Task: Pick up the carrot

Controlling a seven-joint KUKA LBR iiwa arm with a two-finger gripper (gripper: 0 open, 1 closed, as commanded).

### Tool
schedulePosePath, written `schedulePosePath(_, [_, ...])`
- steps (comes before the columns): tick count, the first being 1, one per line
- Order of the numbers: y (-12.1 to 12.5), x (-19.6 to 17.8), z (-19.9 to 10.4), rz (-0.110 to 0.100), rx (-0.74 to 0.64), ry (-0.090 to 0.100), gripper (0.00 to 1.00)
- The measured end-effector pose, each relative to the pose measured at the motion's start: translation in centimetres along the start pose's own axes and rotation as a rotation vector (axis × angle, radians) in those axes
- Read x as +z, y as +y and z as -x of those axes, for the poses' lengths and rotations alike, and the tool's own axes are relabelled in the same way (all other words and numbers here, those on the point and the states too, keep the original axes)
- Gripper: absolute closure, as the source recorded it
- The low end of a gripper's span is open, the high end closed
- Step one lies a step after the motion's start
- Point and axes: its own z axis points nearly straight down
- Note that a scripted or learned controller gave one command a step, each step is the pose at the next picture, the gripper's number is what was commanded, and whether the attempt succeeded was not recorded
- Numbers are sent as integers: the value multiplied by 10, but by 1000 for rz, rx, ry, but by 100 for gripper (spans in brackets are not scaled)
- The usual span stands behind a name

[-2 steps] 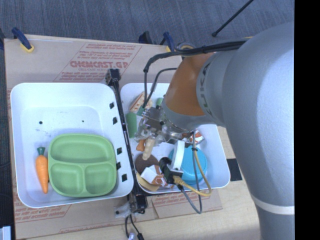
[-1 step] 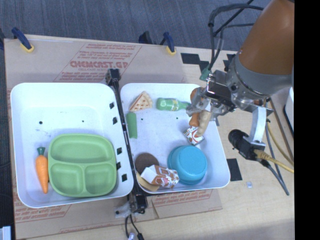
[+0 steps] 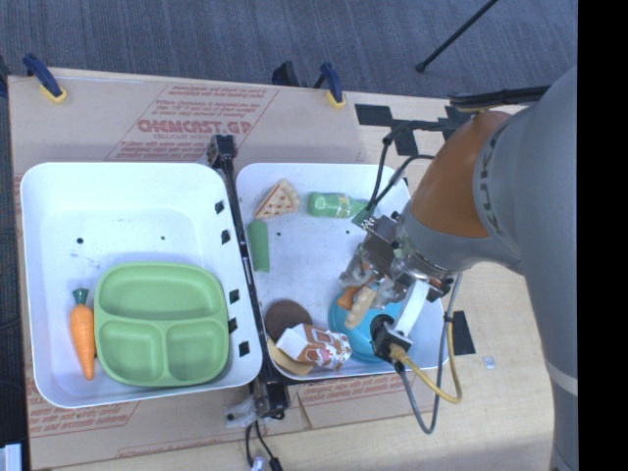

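From my remote station I see the carrot (image 3: 82, 334) lying in the left bin (image 3: 49, 194) beside the green tray (image 3: 162, 324), while the hand (image 3: 376, 285) – grip state I cannot tell – hovers over right-bin clutter, so I judge it risks grabbing the wrong item.

Even, fairly bright overhead light with no hard glare; the two white bins (image 3: 128, 189) read clean, slightly bluish, not blown out. Shadows soft and short: a faint one under the green tray (image 3: 162, 324) in the left bin, a darker patch beneath the arm (image 3: 491, 194) over the right bin's near right corner. Overall sharpness low with mild compression softness, print on the cardboard counter (image 3: 196, 116) only partly legible, small items around the pincer (image 3: 378, 287) smeared together, dark far carpet grainy.
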Motion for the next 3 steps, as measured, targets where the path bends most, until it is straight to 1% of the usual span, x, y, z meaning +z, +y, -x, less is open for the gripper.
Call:
schedulePosePath(1, [-19,32,-27,-1,252,2,100])
schedulePosePath(2, [-11,-155,-15,18,219,8,100])
schedulePosePath(3, [21,-6,23,1,-168,-1,100])
